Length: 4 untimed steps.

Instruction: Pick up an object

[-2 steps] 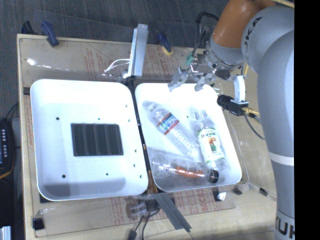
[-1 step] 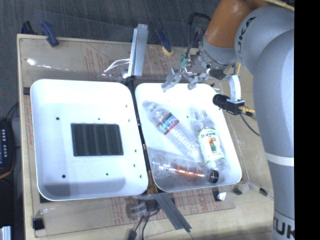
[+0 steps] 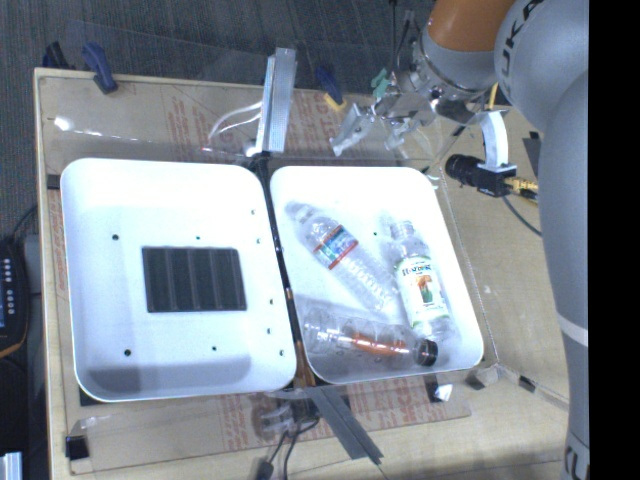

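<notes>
Right bin: the shallow white plastic right bin [image 3: 452,230] is sitting beside the matching shallow white left bin [image 3: 90,268], their inner rims meeting along a dark seam under an upright grey metal divider post [image 3: 277,98].
Open room: bare white floor is showing along the right bin's far edge and its near left corner; the three bottles are crowding the middle and near right.
Left bin contents: a dark ribbed rectangular panel [image 3: 194,278] is lying flat on its floor, with white floor showing all around it.
Bottle one: a clear plastic bottle with a red-and-blue label [image 3: 335,246] is lying on its side, long axis running diagonally from the far left down toward the near right.
Bottle two: a clear bottle with a white, green and orange label [image 3: 419,283] is lying along the right wall, long axis running far to near, dark cap [image 3: 427,352] pointing at the near rim.
Bottle three: a clear bottle with an orange-red band [image 3: 362,343] is lying across the near edge, long axis left to right, its right end close to that dark cap.
Arm: the grey arm with the orange band [image 3: 520,28] is reaching in from the right, wrist angled leftward.
Gripper: the two-finger gripper [image 3: 350,133] is hovering past the right bin's far rim, over the bench, well apart from every bottle, fingers spread with nothing between them.
</notes>
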### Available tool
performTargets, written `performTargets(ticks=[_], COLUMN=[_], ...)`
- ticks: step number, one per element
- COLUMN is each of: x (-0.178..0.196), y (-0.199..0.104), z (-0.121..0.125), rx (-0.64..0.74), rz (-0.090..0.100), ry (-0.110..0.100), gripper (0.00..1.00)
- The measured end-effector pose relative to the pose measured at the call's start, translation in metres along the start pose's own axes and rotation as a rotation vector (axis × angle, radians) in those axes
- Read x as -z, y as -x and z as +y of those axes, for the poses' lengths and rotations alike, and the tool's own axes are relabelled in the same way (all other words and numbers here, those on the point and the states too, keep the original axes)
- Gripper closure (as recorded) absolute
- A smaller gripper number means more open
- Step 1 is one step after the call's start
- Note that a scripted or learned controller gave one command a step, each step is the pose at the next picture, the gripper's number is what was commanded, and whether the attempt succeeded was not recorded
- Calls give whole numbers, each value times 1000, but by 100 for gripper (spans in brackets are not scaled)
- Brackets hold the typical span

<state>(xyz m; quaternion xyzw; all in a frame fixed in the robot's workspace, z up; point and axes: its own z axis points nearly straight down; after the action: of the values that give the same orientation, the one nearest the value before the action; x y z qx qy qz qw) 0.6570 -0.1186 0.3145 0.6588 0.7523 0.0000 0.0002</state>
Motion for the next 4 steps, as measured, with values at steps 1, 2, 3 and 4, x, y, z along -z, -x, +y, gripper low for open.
performTargets(ticks=[1, 2, 3, 4], x=[-128, -223, -213, -212], y=[39, 24, 25, 25], z=[-34, -31, -30, -30], rx=[114, 229, 231, 231], rz=[2, 2, 1, 1], ry=[-6, -3, -4, -4], gripper=[0, 0, 100, 0])
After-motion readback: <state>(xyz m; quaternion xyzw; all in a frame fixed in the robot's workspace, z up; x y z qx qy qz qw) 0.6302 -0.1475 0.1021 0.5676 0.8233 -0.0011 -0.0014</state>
